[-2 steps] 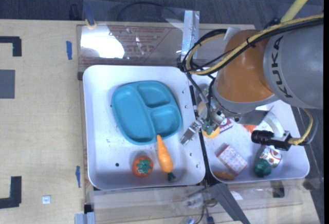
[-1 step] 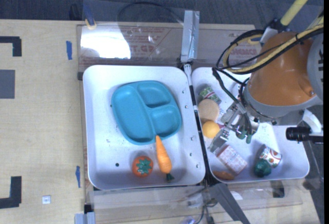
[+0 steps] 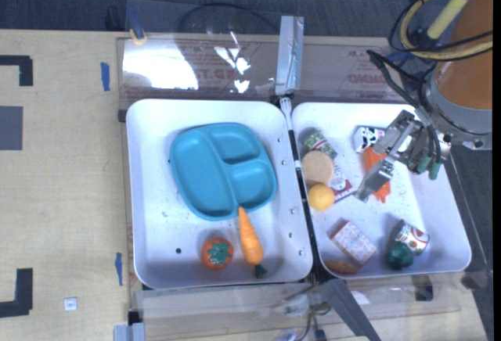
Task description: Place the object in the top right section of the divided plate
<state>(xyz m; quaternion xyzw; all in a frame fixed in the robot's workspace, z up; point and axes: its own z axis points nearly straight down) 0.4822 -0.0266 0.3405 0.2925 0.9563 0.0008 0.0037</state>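
The blue divided plate (image 3: 190,195) lies in the left bin (image 3: 149,175), with one large section on the left and two smaller ones on the right. Nothing lies in its top right section (image 3: 235,142). My gripper (image 3: 381,169) hangs low in the right bin (image 3: 450,214), directly over a small orange object (image 3: 371,160) that shows on either side of it. Whether the orange object is held cannot be made out.
A carrot (image 3: 249,236) and a tomato (image 3: 217,252) lie in front of the plate. The right bin also holds a green can (image 3: 315,141), a tan round (image 3: 317,167), a lemon (image 3: 320,196), a checked box (image 3: 352,242), a black-and-white item (image 3: 365,138) and a green-and-white item (image 3: 405,244).
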